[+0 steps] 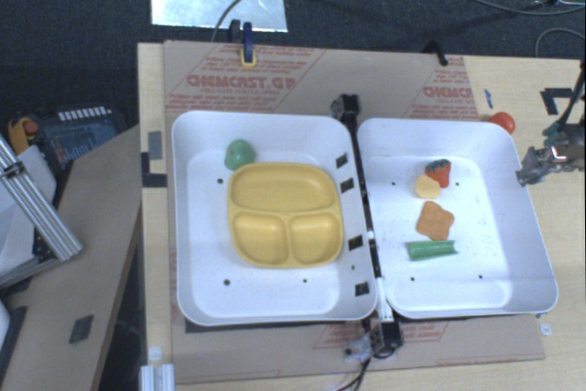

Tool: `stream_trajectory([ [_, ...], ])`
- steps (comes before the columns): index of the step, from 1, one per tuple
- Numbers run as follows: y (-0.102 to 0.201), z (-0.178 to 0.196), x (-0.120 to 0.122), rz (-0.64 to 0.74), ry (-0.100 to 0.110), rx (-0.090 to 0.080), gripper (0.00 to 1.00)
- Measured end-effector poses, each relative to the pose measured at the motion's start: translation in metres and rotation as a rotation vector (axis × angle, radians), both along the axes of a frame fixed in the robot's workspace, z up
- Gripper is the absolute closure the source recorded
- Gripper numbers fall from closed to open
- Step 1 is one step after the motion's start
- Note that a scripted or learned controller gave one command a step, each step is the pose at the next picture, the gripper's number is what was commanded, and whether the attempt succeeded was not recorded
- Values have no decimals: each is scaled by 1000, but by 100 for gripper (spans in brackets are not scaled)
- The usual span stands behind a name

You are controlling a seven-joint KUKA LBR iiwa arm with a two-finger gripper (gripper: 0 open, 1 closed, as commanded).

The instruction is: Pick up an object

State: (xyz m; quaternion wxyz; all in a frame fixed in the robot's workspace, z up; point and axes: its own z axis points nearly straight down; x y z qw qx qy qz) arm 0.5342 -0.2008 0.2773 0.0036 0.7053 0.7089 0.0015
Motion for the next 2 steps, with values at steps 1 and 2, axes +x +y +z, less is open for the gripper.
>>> stream_trajectory([
  [1,55,4,-1,4,4,4,100],
  [2,115,1,-1,4,5,3,100],
])
